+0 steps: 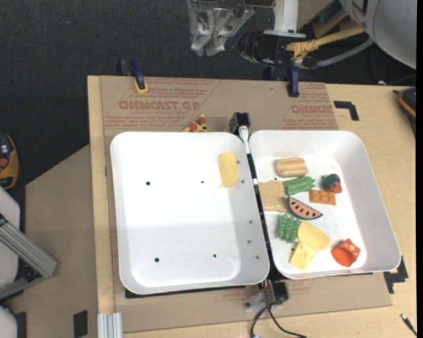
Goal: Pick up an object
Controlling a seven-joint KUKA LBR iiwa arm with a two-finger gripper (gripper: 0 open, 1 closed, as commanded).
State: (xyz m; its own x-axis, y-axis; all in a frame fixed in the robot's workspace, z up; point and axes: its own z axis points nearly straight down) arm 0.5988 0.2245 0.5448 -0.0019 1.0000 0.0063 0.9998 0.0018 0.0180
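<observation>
The robot's body shows along the top edge of the camera view: a pale grey, smoothly rounded arm casing (pixel 396 26) fills the upper right corner, its surface plain and glossy; beside it a white cylindrical part (pixel 286 16) stands with a flared white collar at its foot, above a cluster of black, shiny round fittings (pixel 261 47). Further left sits the hand (pixel 210 30), a blurred assembly of light grey and silvery metal parts with darker gaps between them; its detail is too soft to make out screws or markings.
</observation>
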